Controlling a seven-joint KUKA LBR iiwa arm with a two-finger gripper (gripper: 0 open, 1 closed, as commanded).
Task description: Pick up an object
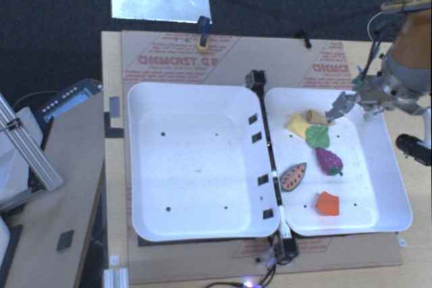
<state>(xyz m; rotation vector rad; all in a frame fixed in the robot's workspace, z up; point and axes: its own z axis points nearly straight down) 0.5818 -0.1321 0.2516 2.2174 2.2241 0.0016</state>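
**Gripper over the right bin's far edge**

Reaching in from the right: the grey arm (412, 44) with its orange band, ending in the gripper (339, 108) low over the far part of the right bin (385, 165). Cannot tell whether the fingers stand open or closed; too small and blurred against the white. Nothing visibly between them.

Just beside the gripper tip, toward the bin's middle: a small tan piece (316, 117), touching a yellow piece (297, 124) on its left. Directly in front of those, a green leaf-shaped toy (318, 137), touching or overlapping the tan and yellow pieces. Next toward the near side, a purple grape-like toy (329, 160), close to the green one. Left of it, near the divide between the bins, a brown-orange slice with dark seeds (293, 177), lying tilted. Nearest the front wall, an orange block (328, 204), apart from the rest.

Left of all this, the left bin (145, 145), side by side with the right one, joined along a dark strip with clips (264, 145). Under both, a brown printed board (179, 54) on the bench.
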